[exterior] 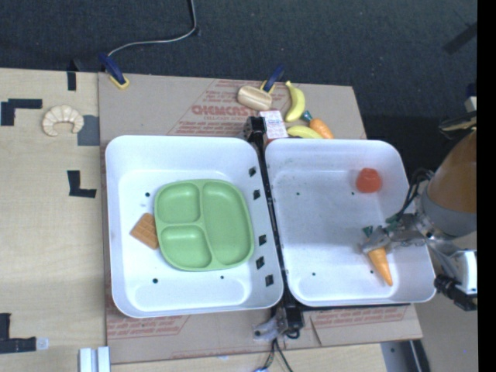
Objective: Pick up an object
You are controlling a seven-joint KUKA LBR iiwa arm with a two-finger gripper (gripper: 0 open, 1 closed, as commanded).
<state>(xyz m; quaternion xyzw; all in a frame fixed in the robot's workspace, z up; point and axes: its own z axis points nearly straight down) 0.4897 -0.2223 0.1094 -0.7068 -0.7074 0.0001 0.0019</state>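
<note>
Two shallow white plastic bins stand side by side on a brown cardboard sheet (217,115) that covers the bench. The left bin (124,208) holds a light green plastic plate with three compartments (204,225), which lies flat near the middle of the bin floor. All three compartments of this plate have nothing in them. A small flat orange-brown piece like a cracker (145,230) lies at the left edge of the plate, touching it and partly under its rim. The right bin (325,285) holds two things. A small round red-orange toy fruit (369,180) rests near the far right corner of the bin, well apart from the arm. A toy orange carrot (380,265) lies near the right wall of the bin, toward the near side, with its thin end pointing to the near edge. The two-finger gripper (380,241) of the grey arm is low in the right bin, at the thick end of the carrot, and seems to touch it. I cannot tell if the carrot is really between the fingers, because the parts are too small and dark. Behind the bins, on the cardboard, lies a group of toy foods: a tan bread roll (253,97), two yellow bananas (295,101) and one more orange carrot (319,127). A pale croissant (62,119) lies on the wooden bench at the far left.
</note>
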